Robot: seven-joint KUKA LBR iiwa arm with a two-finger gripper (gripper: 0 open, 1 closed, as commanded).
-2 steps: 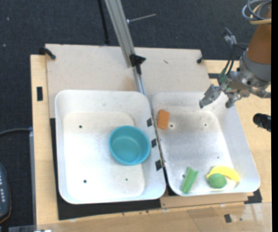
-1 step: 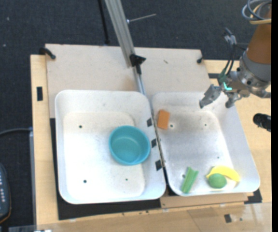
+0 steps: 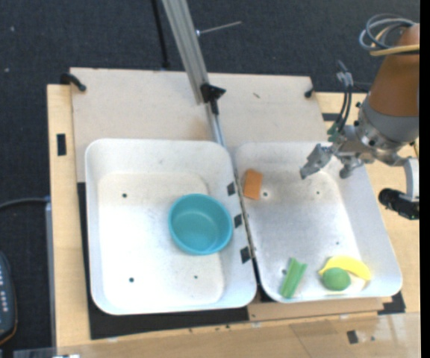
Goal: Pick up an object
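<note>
On the tabletop sit two shallow white bins side by side. The left bin holds one blue bowl, upright near its right wall. The right bin holds four things: one orange block near the upper left corner, one green stick by the lower rim, and one green ball touching one yellow piece that is partly hidden behind it. The tool hangs above the right bin's upper right part, its fingers spread, nothing between them. The arm is cut off at the right.
</note>
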